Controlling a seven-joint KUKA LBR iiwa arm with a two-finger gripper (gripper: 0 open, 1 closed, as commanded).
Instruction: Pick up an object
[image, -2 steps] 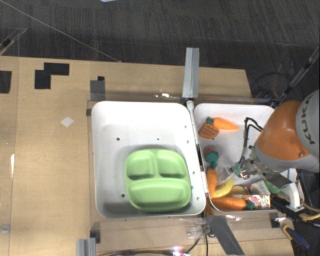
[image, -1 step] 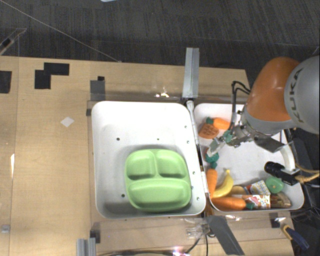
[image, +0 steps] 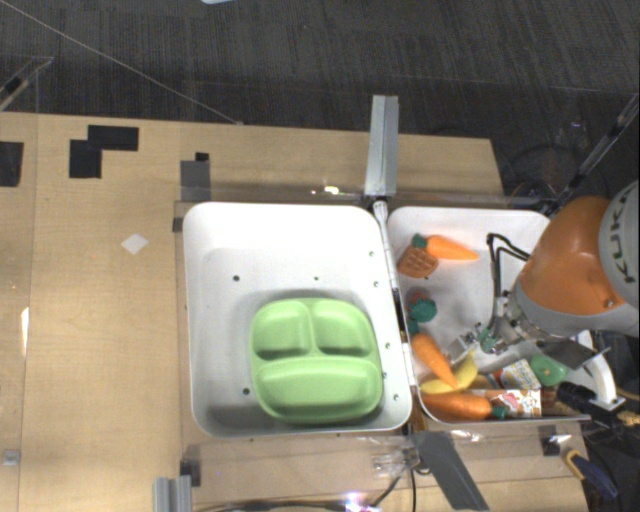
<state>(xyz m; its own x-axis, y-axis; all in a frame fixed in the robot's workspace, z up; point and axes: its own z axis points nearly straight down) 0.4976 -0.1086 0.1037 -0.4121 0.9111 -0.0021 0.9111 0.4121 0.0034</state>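
- Camera view: wooden bench (image: 90, 330) with two white bins side by side.
- Left bin (image: 230, 250) holds one green divided tray (image: 316, 357), sitting toward the near right part of the bin.
- Right bin (image: 450, 285) holds the toy food clutter; the arm (image: 575, 265), grey with an orange band, reaches in from the right over it.
- Gripper (image: 487, 338) hangs low over the middle of the right bin, just above the pile; cannot tell whether it is spread or pinching anything.
- Carrot (image: 447, 247) lies at the far left of the right bin, next to a brown waffle-like piece (image: 417, 263).
- Near edge: orange sausage shape (image: 457, 405), yellow banana (image: 452, 378), another orange piece (image: 432, 352), all bunched together.
- Teal piece (image: 421, 310) by the bin's left wall.
- Printed packet (image: 518, 402) beside a small green item (image: 548, 369), right of the pile.
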